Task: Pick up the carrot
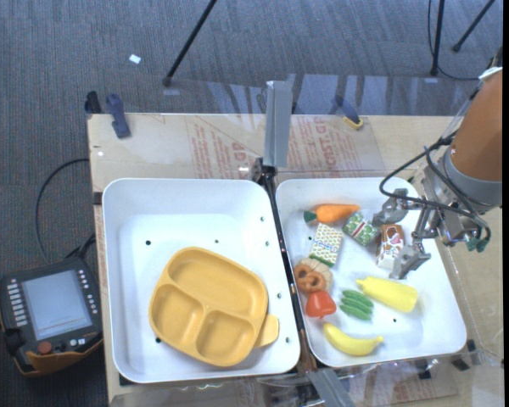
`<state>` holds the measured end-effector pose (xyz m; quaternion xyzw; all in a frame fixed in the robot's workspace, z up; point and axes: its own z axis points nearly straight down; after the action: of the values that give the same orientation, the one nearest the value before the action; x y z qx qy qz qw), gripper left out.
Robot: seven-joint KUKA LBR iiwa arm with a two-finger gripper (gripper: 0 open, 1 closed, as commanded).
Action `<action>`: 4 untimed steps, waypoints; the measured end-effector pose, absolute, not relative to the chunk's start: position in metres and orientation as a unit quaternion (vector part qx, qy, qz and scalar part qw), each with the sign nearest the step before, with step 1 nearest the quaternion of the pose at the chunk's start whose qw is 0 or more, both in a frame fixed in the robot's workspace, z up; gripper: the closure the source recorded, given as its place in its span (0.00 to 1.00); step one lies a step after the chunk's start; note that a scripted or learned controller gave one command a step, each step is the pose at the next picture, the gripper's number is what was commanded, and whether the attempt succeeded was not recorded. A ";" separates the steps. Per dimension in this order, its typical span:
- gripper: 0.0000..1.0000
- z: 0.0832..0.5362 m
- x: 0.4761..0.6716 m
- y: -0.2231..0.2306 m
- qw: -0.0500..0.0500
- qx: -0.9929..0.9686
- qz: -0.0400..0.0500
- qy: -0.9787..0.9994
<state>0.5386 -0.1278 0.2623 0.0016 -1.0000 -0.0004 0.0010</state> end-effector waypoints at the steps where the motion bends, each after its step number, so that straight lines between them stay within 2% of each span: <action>1: 0.00 0.098 0.606 -0.119 -0.001 -0.071 0.000 -0.997; 2: 0.00 0.092 0.637 -0.108 0.006 -0.161 0.001 -0.987; 3: 0.00 0.092 0.635 -0.103 0.007 -0.280 -0.003 -0.960; 4: 0.00 0.091 0.632 -0.097 0.000 -0.376 -0.001 -0.927</action>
<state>0.6318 -0.0970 0.0915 -0.3762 -0.9266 -0.0014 -0.0001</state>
